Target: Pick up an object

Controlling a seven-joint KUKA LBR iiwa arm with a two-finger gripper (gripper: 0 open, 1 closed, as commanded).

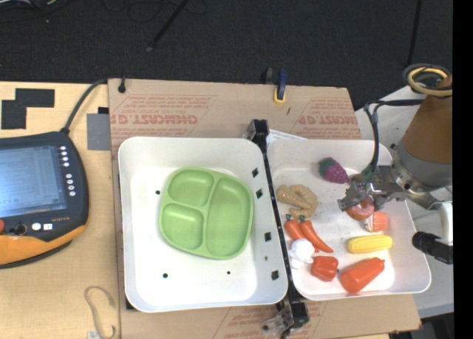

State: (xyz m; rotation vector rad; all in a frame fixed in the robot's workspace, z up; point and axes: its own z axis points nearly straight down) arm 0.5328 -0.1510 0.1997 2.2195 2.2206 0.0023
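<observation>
Gripper [360, 201] sits low in the right bin [414, 280], right over a red toy [362, 210] by the corn [369, 243]. Can't tell how the jaws stand.

two bins [133, 182], one tray [207, 212], several toy foods [369, 244].

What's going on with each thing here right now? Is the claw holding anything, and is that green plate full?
Gripper: low in the right bin, over a red-orange item; grasp unclear.
Green plate: flat in the left bin, compartments bare.
Purple toy: lying loose.
Tan pastry: lying loose.
Carrot: on its side.
Corn: on its side.
Handheld screen: lit.
</observation>
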